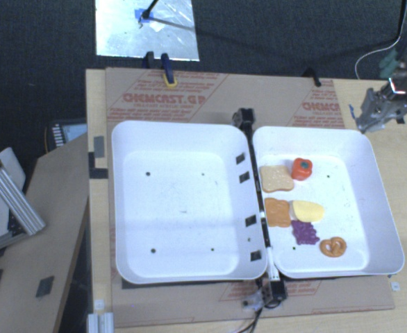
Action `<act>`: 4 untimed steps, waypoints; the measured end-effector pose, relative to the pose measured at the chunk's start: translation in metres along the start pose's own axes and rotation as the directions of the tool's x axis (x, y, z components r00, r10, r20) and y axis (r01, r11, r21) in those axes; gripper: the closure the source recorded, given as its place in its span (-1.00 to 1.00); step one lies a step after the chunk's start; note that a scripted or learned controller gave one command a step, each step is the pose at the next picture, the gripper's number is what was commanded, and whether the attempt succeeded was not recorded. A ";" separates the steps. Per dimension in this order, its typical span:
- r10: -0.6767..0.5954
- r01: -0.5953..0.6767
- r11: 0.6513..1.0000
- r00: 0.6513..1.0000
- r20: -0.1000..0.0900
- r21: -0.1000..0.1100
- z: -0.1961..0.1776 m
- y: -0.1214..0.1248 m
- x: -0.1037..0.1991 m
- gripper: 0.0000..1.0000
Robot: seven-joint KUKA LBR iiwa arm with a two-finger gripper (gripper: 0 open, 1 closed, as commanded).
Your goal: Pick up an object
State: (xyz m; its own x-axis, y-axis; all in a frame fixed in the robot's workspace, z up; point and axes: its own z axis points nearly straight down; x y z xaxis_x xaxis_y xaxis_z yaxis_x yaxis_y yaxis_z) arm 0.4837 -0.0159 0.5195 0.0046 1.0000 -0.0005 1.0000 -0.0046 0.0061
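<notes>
Objects to pick: a red tomato [301, 168], a bread slice [276, 178], an orange slab [278, 212], a yellow piece [307, 210], a purple grape bunch [304, 232] and a pretzel [333, 246], all lying in my right bin [378, 186].
My pincer: my gripper [372, 114] sits above the right bin's far right corner, outside its rim, well apart from every piece; the tomato is the nearest. I cannot tell how it stands, apart or together.
Right bin layout: the pieces cluster in its left half, near the divider; bread and tomato touch, orange slab and yellow piece touch, grapes just below them, pretzel beside the grapes toward the near edge.
Left bin [179, 196]: bare white floor.
Open room: the right bin's right half is bare floor, between my pincer and the cluster.
Edges: both bins rest on a brown board [189, 96].
</notes>
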 end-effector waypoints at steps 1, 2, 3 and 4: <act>-0.012 0.012 1.000 1.000 -0.001 0.014 0.121 0.002 0.052 1.00; -0.015 0.015 1.000 1.000 -0.005 -0.008 -0.005 0.003 0.109 1.00; -0.009 0.009 1.000 1.000 -0.002 0.004 0.003 0.002 0.116 1.00; -0.012 0.012 1.000 1.000 -0.003 0.003 -0.011 0.002 0.175 1.00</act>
State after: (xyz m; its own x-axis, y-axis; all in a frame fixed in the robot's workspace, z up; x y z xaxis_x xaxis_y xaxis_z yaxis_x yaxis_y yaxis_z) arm 0.4863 0.1589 0.5302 -0.0069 1.0000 0.0023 1.0000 0.0069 0.0034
